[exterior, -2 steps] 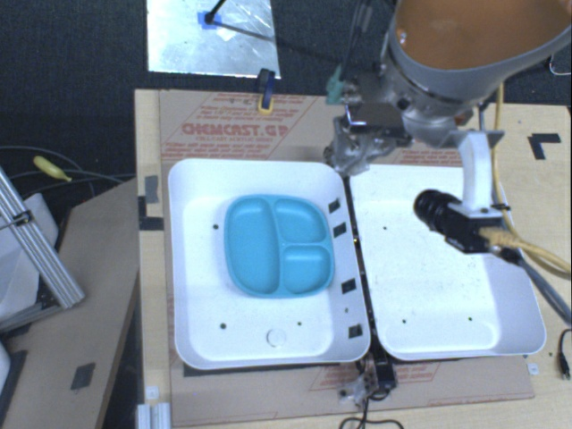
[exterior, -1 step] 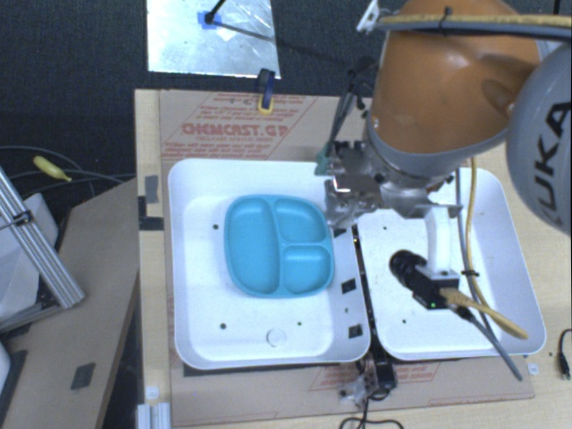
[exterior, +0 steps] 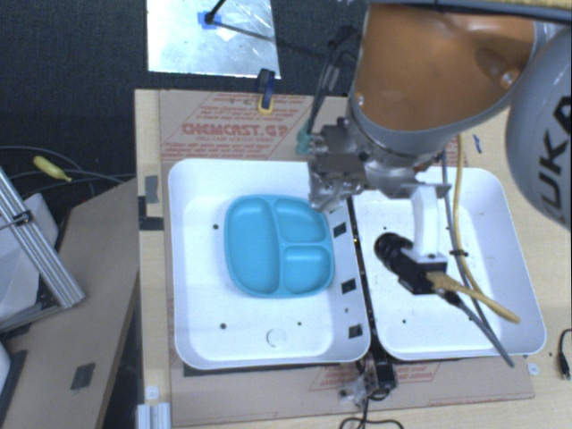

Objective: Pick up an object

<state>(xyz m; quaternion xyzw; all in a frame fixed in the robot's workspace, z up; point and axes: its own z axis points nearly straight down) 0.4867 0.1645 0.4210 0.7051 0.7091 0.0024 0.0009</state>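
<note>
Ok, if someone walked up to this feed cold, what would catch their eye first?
The blue divided plate stands out at once, lying flat in the middle of the left bin as the one bright colour on white. Next comes the big orange band looming across the top right. Below it, the gripper hangs at the plate's upper right corner, close to that bin's right wall.

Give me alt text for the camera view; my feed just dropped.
The grey arm's gripper hangs above the upper right edge of a blue plastic three-compartment plate. The plate lies in the left shallow white bin, and the gripper is close to that bin's right wall.
</note>
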